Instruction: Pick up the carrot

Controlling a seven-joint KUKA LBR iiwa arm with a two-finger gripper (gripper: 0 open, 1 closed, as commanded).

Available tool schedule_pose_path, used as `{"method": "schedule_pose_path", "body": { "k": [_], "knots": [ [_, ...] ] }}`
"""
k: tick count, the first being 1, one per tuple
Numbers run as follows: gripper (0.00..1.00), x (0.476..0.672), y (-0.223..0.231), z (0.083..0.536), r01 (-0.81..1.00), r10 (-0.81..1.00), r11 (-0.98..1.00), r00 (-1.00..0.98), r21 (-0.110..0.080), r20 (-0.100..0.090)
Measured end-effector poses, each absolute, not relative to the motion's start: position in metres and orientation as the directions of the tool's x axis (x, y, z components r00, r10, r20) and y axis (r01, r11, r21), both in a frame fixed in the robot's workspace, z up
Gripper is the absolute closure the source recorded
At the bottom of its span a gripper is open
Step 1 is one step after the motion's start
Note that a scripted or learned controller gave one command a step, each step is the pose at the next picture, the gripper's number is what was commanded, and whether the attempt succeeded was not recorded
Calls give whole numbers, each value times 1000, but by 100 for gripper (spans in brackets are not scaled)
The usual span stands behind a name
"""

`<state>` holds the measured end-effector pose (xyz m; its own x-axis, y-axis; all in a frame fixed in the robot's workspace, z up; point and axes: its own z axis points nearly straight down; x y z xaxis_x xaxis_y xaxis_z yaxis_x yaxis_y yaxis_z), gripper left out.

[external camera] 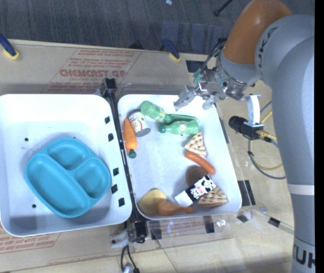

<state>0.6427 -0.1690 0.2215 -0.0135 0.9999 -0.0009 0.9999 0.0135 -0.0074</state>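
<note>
The grey arm comes in from the 3 o'clock side of the view and bends toward 10 o'clock, its orange band sitting high near 1 o'clock. Below the band the wrist tapers to the gripper, which hangs over the far rim of the right bin, at about 12 o'clock of that bin. Whether the tool is released or clenched I cannot tell; nothing is seen in it.

The carrot lies inside the right bin against its 9 o'clock wall, lengthwise along the wall, its green tip toward 6 o'clock. Just beside it, toward 1 o'clock, lies a small can. The gripper is well apart from the carrot, off toward 2 o'clock from it.

Near the bin's 12 o'clock side lie a green bottle and a green toy. A waffle wedge and a sausage lie toward 3 o'clock. At 6 o'clock are a black-and-white carton, a wooden spoon and another waffle piece.

The left bin holds a blue divided plate.
</note>
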Motion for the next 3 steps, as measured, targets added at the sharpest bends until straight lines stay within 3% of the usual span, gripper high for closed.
{"method": "schedule_pose_path", "body": {
  "k": [1, 2, 3],
  "knots": [
    [0, 621, -80, 206, 998, 998, 57, -57, -9, -2],
    [0, 609, -96, 106, 996, 996, 91, -91, 1, -9],
    [0, 597, -96, 91, 888, 888, -460, 460, -8, -2]
  ]
}}
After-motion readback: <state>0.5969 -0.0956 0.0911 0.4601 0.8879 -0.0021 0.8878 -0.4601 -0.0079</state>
